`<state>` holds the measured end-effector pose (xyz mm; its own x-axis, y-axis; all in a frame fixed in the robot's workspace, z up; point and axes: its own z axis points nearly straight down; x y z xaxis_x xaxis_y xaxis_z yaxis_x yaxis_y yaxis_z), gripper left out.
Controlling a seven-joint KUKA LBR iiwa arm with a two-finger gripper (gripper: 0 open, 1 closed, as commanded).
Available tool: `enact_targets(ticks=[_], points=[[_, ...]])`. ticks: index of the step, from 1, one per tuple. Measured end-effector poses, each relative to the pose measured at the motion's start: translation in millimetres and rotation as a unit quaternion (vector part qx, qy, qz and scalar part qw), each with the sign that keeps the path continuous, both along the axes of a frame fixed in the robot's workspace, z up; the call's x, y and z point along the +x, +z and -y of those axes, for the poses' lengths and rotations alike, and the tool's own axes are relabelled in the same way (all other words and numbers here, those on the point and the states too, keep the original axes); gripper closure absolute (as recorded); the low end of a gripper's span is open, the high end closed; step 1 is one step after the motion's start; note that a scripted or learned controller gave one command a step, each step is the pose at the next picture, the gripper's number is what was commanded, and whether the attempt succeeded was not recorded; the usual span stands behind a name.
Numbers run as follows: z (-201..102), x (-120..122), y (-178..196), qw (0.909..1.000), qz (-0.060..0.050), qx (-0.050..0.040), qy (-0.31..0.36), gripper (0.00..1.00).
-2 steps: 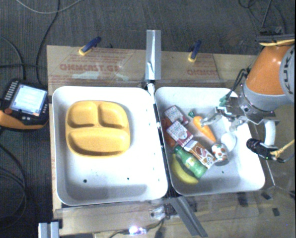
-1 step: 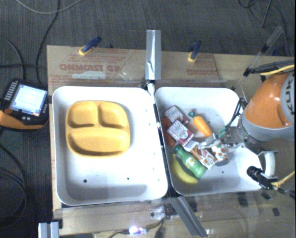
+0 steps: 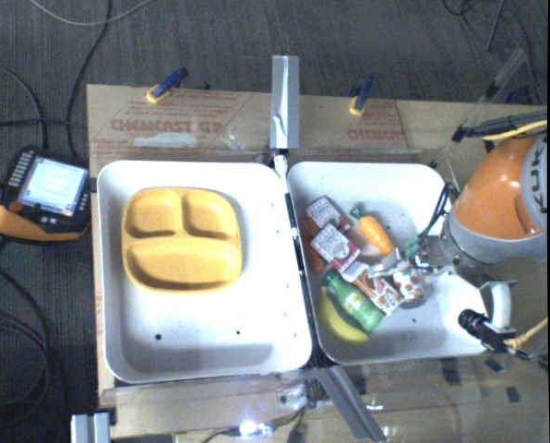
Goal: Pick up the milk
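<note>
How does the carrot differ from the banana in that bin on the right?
The carrot is orange with a green top; the banana is yellow. The carrot lies in the open near the bin's middle, while the banana lies nearer the front edge, partly under a green bottle. Both are lying down in the right bin.

Robot lab: teach pendant [image 3: 42, 195] on carpet, loose cables [image 3: 67, 12], clamped cardboard tabletop [image 3: 192, 123], white bins [image 3: 113, 340].
</note>
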<state>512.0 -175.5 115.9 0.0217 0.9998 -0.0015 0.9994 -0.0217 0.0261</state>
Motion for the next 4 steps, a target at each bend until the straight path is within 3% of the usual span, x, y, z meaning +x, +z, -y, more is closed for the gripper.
enact_targets(ticks=[1,2,3,4], points=[[-22,-4,-5,0.9997,0.018,-0.014,0.011,0.0],[-35,-21,57,0.9998,-0.014,0.001,0.015,0.0],[-49,-18,-2,0.9998,0.001,-0.0014,0.021,0.0],[-45,-14,13,0.9997,0.009,-0.0062,0.02,1.0]])
